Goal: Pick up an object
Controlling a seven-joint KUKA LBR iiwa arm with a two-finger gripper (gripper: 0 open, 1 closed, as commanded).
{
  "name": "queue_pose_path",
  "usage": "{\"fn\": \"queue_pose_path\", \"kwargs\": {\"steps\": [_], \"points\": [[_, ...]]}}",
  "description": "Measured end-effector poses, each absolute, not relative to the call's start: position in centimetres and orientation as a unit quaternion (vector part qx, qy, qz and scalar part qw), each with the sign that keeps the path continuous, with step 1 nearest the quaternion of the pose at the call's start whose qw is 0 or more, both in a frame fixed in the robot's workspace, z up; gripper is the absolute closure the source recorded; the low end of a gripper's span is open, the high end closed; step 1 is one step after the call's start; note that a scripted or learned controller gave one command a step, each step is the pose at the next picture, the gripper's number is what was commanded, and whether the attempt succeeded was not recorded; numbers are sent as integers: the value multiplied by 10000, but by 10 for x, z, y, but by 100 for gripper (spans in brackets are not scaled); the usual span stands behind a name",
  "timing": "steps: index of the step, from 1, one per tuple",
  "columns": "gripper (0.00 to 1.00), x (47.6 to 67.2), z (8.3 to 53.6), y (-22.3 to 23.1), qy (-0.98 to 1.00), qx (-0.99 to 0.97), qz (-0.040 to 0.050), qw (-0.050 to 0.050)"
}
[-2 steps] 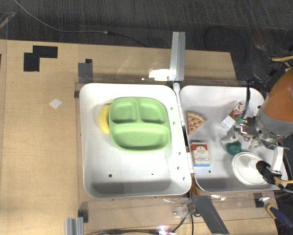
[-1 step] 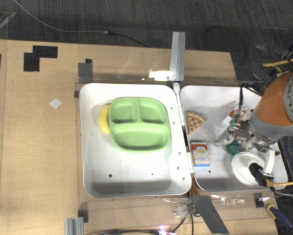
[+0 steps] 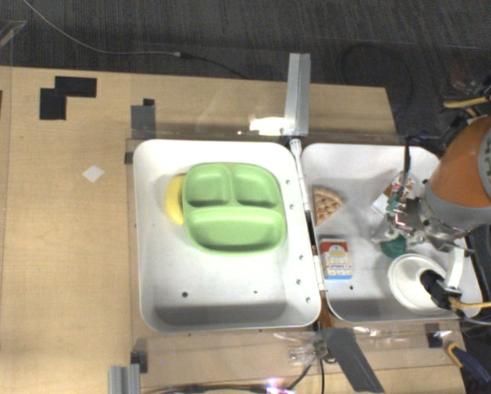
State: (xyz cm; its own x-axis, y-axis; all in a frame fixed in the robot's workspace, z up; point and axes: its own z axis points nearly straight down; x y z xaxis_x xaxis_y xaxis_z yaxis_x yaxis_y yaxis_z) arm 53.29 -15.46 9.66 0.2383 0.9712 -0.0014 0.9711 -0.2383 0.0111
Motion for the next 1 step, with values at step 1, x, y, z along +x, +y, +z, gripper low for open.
{"fn": "queue_pose_path", "kwargs": {"steps": [1], "points": [[100, 538, 247, -81, 6333, 7739, -1, 4]]}}
